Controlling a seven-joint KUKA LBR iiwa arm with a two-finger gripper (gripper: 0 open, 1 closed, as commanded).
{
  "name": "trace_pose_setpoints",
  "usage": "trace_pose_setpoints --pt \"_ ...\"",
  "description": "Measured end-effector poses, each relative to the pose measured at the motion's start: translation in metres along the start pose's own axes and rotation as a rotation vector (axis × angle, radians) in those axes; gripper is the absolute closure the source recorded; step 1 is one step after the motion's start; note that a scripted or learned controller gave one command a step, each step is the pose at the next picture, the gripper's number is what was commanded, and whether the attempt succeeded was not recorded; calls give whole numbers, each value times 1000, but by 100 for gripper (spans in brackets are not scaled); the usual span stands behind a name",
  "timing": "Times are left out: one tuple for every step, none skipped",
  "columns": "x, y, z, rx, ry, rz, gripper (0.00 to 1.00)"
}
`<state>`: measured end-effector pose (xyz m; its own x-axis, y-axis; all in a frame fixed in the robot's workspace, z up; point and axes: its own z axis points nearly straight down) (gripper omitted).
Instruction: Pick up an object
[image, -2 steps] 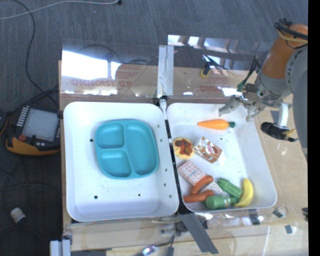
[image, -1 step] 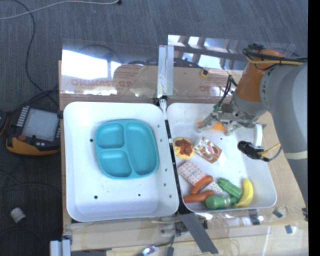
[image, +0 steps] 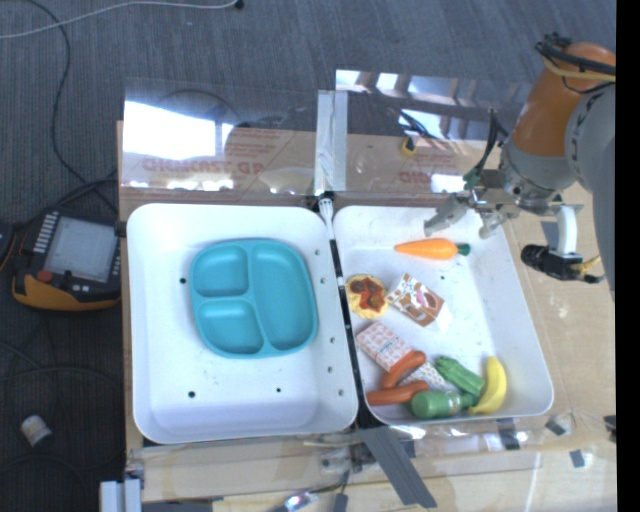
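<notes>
Gripper (image: 468, 212) fingers are spread apart with nothing between them, up at the far edge of the right bin (image: 530, 330). Just below it lies an orange carrot (image: 430, 249). Farther below sit a banana (image: 491, 386) and green pepper (image: 437, 403). Off to its left is a blue plate (image: 250, 298)
</notes>
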<state>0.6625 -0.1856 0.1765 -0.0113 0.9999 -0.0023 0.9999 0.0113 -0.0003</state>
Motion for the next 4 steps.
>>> trace_pose_setpoints --pt "0 0 0 1 0 0 0" --pt "7 6 60 1 -1 -62 0" --pt "7 6 60 1 -1 -62 0" --pt "24 8 86 -9 -6 -132 0"
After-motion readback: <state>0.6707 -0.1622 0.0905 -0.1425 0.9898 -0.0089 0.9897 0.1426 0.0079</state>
